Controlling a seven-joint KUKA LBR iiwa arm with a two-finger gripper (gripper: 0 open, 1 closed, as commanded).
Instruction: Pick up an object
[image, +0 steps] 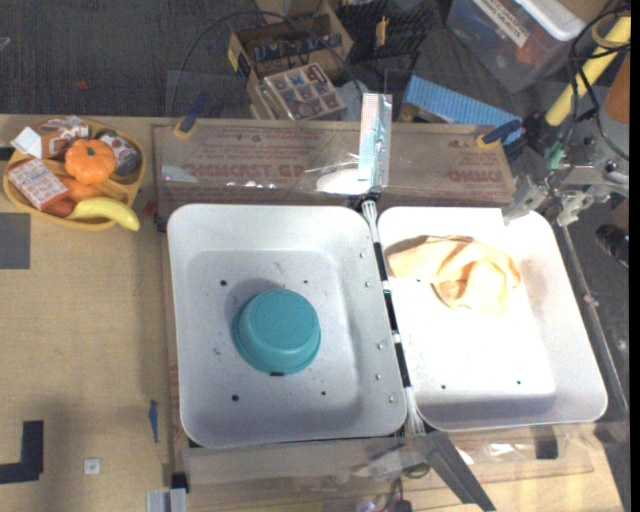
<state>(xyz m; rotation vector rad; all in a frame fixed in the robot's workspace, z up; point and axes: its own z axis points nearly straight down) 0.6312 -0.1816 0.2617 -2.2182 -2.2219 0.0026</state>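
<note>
A teal bowl (278, 331) lies upside down in the middle of the left bin (200, 240). A crumpled orange-yellow cloth (458, 270) rests in the far part of the right bin (570, 390). My gripper (541, 196) hangs over the far right corner of the right bin, up and to the right of the cloth and apart from it. Nothing shows between its fingers.
A cardboard wall (270, 168) runs behind both bins, with a shiny upright strip (375, 140) at its middle. On the bench at far left, a basket (22, 195) holds toy food, a small pumpkin (90, 161) and a banana (105, 210). Clutter and cables lie beyond.
</note>
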